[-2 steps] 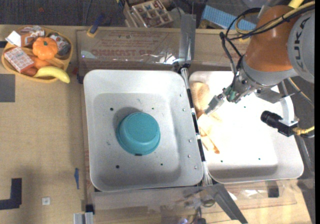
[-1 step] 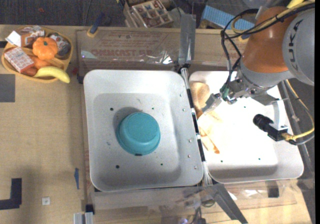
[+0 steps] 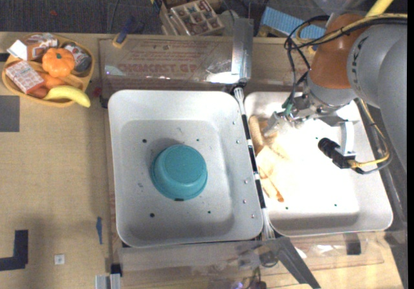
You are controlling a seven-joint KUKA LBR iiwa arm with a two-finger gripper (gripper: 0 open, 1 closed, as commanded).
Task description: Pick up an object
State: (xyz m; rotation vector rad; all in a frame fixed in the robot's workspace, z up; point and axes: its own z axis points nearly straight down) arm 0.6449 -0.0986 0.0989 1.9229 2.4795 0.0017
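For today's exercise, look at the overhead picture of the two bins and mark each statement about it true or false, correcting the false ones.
1. A teal bowl lies in the left bin. True.
2. The arm's gripper is over the left bin. False: it is over the right bin, near its upper left corner.
3. A basket of toy food, with a banana and a small pumpkin, sits on the bench left of the bins. True.
4. The teal bowl touches the gripper. False: they are apart, in different bins.
5. Pale tan items lie along the right bin's left side. True.
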